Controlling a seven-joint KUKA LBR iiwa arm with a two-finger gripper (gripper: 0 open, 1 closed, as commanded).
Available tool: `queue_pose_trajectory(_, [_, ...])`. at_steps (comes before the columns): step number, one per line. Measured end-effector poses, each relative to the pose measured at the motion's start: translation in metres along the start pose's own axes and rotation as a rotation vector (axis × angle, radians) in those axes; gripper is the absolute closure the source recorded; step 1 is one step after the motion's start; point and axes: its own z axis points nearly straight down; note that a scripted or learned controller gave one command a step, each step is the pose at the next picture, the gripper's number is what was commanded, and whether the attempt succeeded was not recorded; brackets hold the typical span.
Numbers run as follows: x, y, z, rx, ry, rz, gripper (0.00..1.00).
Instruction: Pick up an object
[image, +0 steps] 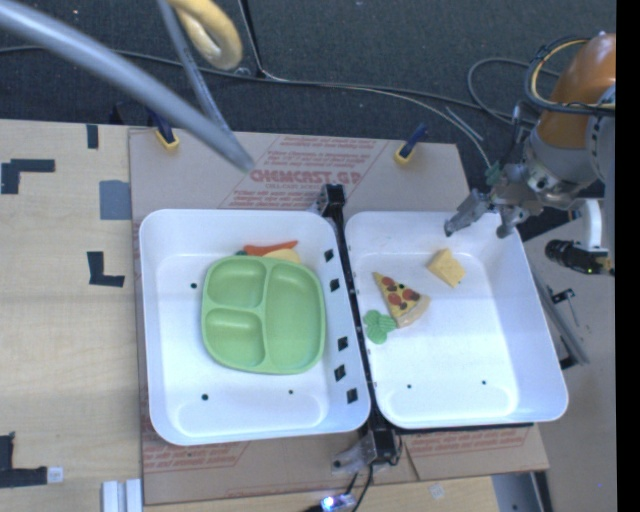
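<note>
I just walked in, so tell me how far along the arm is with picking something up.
Nothing looks picked yet. The gripper hangs open over the right bin's upper right corner, with nothing between its fingers. The cheese wedge, pizza slice and green piece lie on the bin floor. The descent, grasp and lift are all left.

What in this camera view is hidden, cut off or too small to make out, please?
- Orange item and yellow item: mostly hidden behind the green plate in the left bin.
- Arm: upper part cut off by the right edge.
- Small green item beside the pizza slice: too small to identify.
</note>
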Motion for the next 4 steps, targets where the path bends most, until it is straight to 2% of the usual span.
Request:
queue_pose_trajectory(1, [0.000,0.003,-0.010,-0.015,-0.003,-0.003,0.00])
queue_pose_trajectory(3, [-0.014,-0.004,0.098,-0.009,-0.004,-0.003,0.00])
queue_pose_trajectory(4, [-0.013,-0.003,0.107,-0.016,-0.007,-0.005,0.00])
